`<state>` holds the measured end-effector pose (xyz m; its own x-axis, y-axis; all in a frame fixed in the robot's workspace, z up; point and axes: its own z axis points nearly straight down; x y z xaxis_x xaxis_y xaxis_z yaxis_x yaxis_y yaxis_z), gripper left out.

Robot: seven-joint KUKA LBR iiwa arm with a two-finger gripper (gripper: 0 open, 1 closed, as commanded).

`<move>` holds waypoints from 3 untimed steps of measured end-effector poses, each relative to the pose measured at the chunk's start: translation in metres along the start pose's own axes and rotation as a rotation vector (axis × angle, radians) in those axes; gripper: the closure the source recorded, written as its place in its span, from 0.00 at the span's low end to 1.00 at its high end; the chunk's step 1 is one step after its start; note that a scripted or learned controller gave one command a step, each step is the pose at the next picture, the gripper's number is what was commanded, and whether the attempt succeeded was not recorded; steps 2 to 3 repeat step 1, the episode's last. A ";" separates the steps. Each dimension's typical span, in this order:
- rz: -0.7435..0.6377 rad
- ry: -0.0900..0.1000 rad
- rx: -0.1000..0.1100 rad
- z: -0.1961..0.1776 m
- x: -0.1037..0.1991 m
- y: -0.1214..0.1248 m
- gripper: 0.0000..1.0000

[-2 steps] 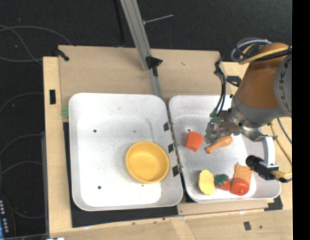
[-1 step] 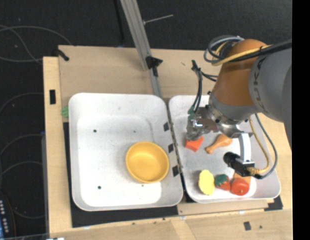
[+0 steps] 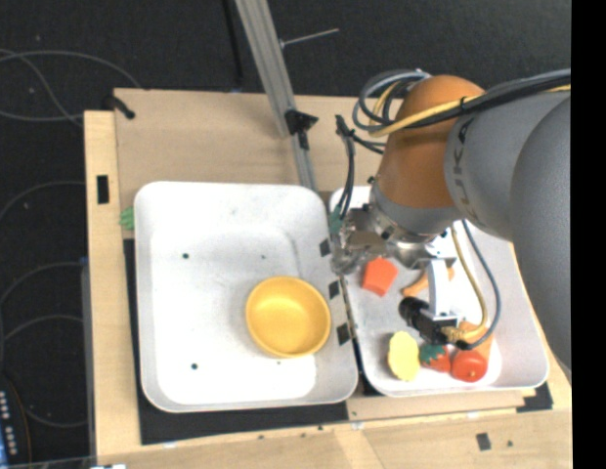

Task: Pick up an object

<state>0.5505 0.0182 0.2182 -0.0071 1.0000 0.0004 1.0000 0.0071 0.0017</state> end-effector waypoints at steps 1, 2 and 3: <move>0.003 0.000 0.002 -0.012 0.040 0.010 1.00; 0.003 0.000 0.002 -0.012 0.040 0.010 1.00; 0.003 0.000 0.002 -0.012 0.040 0.010 1.00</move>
